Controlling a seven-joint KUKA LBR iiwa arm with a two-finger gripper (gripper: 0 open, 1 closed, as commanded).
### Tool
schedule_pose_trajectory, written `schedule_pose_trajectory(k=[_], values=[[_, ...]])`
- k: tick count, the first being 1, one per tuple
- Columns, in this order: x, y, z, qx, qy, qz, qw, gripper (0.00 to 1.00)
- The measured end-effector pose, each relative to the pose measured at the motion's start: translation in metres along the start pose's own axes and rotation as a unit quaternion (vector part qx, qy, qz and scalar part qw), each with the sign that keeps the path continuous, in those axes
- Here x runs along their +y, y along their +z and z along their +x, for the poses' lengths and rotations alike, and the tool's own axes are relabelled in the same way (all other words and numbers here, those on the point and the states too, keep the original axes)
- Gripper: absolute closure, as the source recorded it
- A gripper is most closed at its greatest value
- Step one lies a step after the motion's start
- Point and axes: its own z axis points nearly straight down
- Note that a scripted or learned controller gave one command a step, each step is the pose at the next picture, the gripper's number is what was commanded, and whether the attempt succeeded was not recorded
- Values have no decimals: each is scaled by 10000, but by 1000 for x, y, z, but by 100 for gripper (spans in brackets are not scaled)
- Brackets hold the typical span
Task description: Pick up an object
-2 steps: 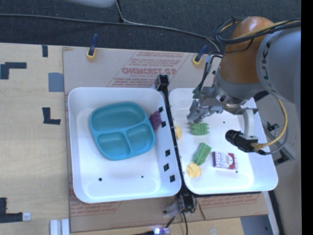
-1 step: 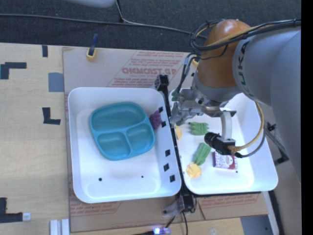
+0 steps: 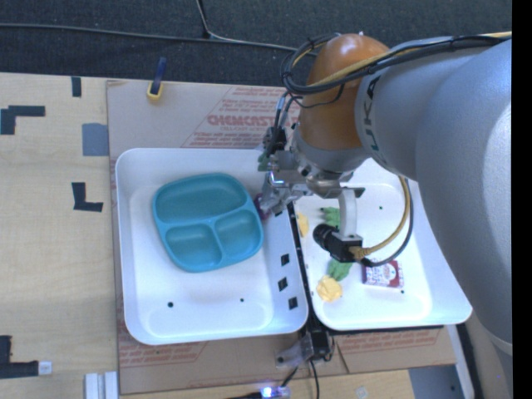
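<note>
My gripper (image 3: 268, 196) hangs over the divider between the bins, fingers hidden so I cannot tell their spread, while the small yellow soft toy (image 3: 330, 288) lies nearer in the right white bin (image 3: 432, 302); descending here risks striking the divider.

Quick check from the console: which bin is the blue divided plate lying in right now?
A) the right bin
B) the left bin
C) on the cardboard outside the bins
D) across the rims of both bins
B: the blue divided plate lies flat inside the left bin, while the right bin holds small items such as a yellow piece and a red-and-white packet.
</note>
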Motion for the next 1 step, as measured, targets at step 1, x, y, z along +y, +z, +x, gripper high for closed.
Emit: schedule_pose_trajectory(k=[1], values=[[14, -3, 38, 6, -2, 2, 10000, 100]])
